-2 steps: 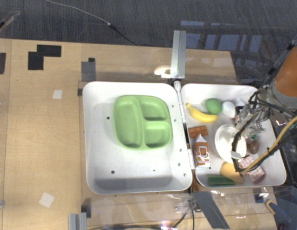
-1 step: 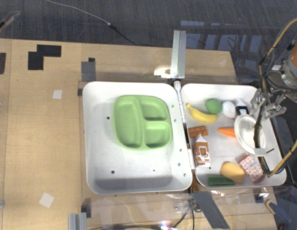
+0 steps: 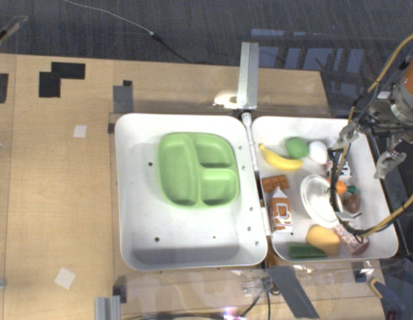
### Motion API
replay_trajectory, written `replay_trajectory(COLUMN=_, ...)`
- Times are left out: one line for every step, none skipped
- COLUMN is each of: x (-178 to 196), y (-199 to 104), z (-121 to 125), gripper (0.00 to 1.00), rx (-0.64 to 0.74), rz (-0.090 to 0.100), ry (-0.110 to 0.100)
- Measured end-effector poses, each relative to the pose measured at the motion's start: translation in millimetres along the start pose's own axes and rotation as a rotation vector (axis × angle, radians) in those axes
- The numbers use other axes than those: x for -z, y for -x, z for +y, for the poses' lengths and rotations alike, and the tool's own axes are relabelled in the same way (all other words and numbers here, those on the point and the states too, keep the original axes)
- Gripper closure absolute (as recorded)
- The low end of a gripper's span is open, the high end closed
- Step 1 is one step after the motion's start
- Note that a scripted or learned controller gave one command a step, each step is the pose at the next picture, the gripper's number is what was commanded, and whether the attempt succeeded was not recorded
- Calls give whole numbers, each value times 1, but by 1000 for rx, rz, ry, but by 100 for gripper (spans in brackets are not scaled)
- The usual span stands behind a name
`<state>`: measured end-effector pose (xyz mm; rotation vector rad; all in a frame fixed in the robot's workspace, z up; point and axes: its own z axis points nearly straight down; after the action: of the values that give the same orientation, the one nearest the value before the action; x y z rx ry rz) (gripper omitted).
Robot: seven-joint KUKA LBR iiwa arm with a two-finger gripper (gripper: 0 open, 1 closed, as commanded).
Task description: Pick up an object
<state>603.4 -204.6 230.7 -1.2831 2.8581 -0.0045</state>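
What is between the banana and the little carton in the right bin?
In the camera view, a small brown block, like a chocolate bar, lies between the banana above and the carton below, in the right bin.

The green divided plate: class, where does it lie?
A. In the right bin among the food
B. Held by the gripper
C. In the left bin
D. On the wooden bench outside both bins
C: the green divided plate rests on the floor of the left bin, apart from the banana in the right bin.
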Motion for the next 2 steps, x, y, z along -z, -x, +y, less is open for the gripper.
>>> replay_trajectory(x=-101, y=33, z=-39, gripper=0, rx=166, rz=-7, ry=-18)
replay_trajectory(x=-111, y=23, z=-16, gripper=0, rx=266, rz=-10, ry=-43)
